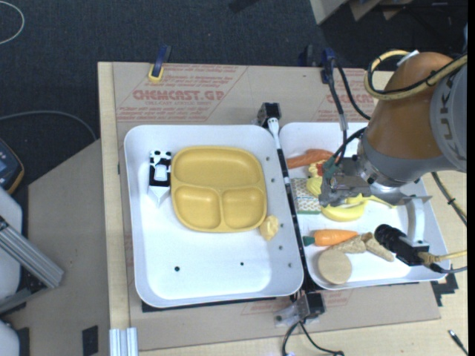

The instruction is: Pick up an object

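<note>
One banana (pixel 345 212) beneath pincer (pixel 334 191)

dark carpet floor (pixel 111 21), brown cardboard-covered bench (pixel 223 87), black cables (pixel 44 117), aluminium rail (pixel 30 254) at left

Scene evenly lit from above, bright. Mild glare seen on left white bin (pixel 141 221) and on orange band (pixel 404 117). Soft shadow cast beneath arm over right bin (pixel 427 269). Focus moderate; fine detail softened, dark floor grainy.

Toy carrot (pixel 334 236), lying flat, right bin (pixel 438 232)
</note>
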Robot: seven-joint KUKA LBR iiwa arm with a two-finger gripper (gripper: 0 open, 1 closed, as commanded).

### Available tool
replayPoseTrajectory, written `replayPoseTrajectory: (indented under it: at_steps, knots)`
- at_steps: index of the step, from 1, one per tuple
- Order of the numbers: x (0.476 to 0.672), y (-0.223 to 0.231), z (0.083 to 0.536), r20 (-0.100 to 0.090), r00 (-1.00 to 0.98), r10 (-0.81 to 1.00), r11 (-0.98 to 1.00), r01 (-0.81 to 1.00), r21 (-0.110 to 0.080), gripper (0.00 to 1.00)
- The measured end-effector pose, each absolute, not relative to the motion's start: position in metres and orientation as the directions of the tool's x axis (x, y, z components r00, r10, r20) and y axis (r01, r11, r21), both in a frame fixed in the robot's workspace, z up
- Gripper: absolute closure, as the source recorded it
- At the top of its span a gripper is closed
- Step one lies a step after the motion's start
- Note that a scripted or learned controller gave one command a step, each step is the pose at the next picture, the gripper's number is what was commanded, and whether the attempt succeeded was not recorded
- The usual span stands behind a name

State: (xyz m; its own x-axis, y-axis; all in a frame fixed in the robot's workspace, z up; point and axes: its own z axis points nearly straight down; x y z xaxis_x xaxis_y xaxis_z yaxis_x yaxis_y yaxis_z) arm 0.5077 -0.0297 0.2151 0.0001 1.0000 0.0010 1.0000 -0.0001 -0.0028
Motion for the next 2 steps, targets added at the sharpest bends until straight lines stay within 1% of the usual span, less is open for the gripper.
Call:
replayPoseTrajectory:
  at_steps: [1, 2]
  knots:
    - [0.505, -0.03, 0.215, 0.001, 0.0, 1.0, 0.0, 1.0, -0.003, 1.0]
    - [0.512, -0.022, 0.232, 0.0, -0.002, 1.0, 0.002, 1.0, 0.003, 1.0]
